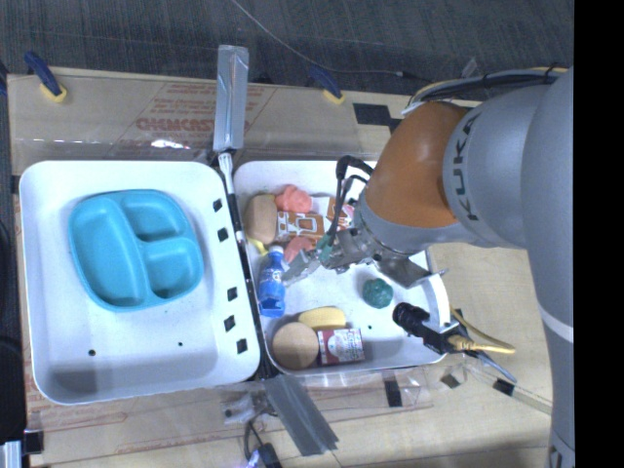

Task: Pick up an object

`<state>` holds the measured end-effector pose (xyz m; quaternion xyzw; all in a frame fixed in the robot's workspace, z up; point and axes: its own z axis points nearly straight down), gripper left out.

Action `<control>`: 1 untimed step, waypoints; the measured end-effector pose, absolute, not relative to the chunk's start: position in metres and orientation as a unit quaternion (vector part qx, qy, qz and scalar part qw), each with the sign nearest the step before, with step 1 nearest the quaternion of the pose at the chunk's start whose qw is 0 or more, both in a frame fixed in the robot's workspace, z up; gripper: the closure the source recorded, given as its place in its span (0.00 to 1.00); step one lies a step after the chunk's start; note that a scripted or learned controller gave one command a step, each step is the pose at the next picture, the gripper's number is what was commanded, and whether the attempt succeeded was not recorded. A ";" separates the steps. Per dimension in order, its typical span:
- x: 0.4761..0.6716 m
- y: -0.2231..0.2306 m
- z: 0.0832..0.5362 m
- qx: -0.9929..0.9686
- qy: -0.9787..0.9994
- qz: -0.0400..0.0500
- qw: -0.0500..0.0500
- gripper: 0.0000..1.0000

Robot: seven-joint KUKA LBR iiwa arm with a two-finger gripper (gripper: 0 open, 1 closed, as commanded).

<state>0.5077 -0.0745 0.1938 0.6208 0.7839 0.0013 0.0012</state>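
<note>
I have the arm reaching in from three o'clock, its orange band hanging over the upper half of the right bin, and the pincer sits low in the middle of that bin among the clutter. From this slanted view I cannot tell how it is set, since the wrist hides most of it. No object is fixed by the task, so I judge by what lies nearest. The small bottle with the blue label lies just at eight o'clock from the pincer, its long axis running roughly twelve to six, slightly tilted. At eleven o'clock lie a printed carton and a pink lump, with a tan rounded thing beside them toward nine. A teal ball rests at four o'clock, near but apart. Further toward six lie a yellow piece, a tan ball and a red-labelled can. The left bin holds a blue divided tray, well apart at nine o'clock. I reckon the bottle is the likeliest target, and the coming move turns on closing across its short width.
</note>
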 end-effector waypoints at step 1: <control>0.515 -0.162 0.092 0.605 0.796 0.000 0.000 0.00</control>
